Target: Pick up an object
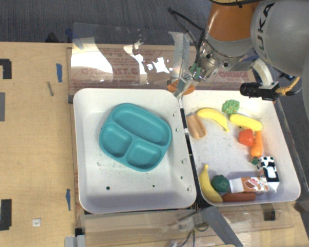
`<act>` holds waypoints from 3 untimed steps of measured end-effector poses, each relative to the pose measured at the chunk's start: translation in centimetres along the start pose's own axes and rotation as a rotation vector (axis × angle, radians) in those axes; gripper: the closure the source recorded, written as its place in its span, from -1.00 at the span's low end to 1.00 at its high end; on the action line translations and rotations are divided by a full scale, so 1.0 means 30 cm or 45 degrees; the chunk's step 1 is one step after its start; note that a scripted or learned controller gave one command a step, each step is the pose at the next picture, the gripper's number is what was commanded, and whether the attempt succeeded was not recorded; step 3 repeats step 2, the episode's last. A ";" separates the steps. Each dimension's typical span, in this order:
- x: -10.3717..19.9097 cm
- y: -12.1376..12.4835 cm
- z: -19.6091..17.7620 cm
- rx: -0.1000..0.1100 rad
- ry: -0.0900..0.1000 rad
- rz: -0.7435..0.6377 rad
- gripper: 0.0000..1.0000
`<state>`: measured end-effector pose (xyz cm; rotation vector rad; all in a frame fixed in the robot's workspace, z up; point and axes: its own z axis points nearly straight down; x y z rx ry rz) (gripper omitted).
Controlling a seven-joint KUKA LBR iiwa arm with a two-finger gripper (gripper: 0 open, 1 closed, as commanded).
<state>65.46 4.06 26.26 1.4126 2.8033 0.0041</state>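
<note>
The tabletop (26, 138) is seen to carry two white bins side by side. The left bin (87, 189) lies below and to the left of the end effector (184, 84); the right bin (288, 174) lies below and to its right.

The arm (278, 24) is seen entering from the upper right, with the end effector placed over the far end of the divide between the bins. A small orange object (172, 87) is seen at the fingertips, but whether it is pinched cannot be told; the spread of the fingers cannot be told either.

A teal divided plate (135, 137) is found in the left bin, below-left of the end effector. In the right bin, below-right: a banana (214, 116) nearest, beside a tan sausage-shaped piece (196, 126); further off, a second banana (245, 121), a green broccoli piece (230, 106), a carrot (256, 144) and a red piece (245, 136). Farthest, at the near edge, a third banana (209, 186), a dark green round item (220, 183) and a small carton (256, 183) are noted.
</note>
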 end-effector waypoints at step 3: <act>0.050 0.087 0.019 0.008 0.002 0.192 1.00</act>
